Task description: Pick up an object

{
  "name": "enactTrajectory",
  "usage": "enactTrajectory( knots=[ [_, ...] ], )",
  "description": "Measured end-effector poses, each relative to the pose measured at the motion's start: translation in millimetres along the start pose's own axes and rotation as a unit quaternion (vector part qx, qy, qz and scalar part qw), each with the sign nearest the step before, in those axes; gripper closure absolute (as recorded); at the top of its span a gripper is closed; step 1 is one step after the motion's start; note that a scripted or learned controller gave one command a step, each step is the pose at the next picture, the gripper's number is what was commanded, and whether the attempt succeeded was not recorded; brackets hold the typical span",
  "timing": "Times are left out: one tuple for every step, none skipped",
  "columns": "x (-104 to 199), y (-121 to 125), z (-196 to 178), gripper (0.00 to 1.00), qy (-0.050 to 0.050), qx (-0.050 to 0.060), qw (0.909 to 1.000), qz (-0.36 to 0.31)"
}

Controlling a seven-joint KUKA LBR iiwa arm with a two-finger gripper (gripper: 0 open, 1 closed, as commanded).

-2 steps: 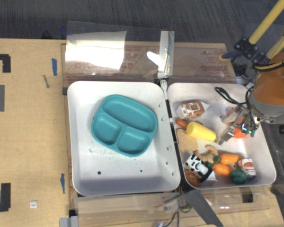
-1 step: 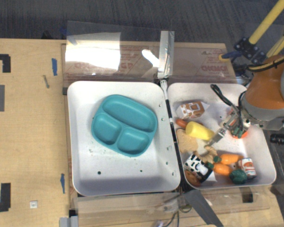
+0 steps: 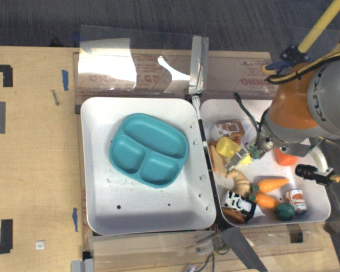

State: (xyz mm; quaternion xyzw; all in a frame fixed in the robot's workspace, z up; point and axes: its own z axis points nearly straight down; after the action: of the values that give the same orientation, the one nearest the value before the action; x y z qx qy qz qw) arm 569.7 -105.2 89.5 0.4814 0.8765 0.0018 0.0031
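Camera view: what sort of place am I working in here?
Probably a robotics lab pick-test bench: two white bins on a taped plywood top, toy food like a carrot, and a teal divided plate.

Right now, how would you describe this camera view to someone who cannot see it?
A grey and orange robot arm reaches from the right over a white bin of small toy foods, its gripper beside a yellow block. The left white bin holds a teal divided plate.
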Motion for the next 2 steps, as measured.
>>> enactTrajectory(
  knots=[
    [-1.2,2.2,-12.2,1.0,-0.003,-0.003,1.0,-0.001],
    [-1.1,1.9,-11.7,0.0,-0.003,-0.002,1.0,-0.001]
  ],
)
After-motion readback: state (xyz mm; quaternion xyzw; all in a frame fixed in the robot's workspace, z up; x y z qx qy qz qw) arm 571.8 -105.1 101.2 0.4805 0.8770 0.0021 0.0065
